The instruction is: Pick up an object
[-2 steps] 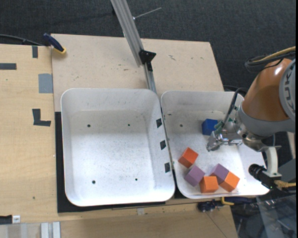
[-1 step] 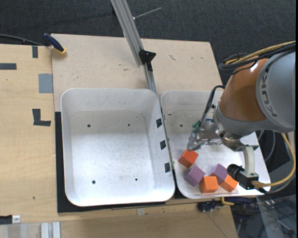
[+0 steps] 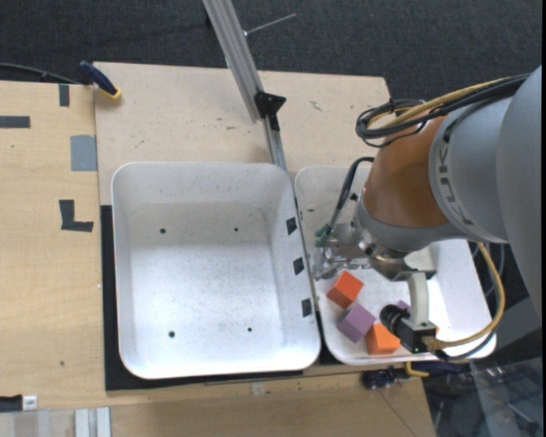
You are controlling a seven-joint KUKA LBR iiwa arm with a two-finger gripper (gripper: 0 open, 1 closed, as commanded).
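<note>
Overhead, arm [image 3: 455, 171] bent down over right bin [image 3: 455, 335], gripper [image 3: 332, 260] seemingly just above orange block [image 3: 345, 289], grip indiscernible.

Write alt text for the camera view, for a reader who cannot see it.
A grey robot arm with an orange band reaches from the right over the right white bin, which holds two orange blocks and a purple block. The left white bin sits beside it on a wooden bench.
</note>
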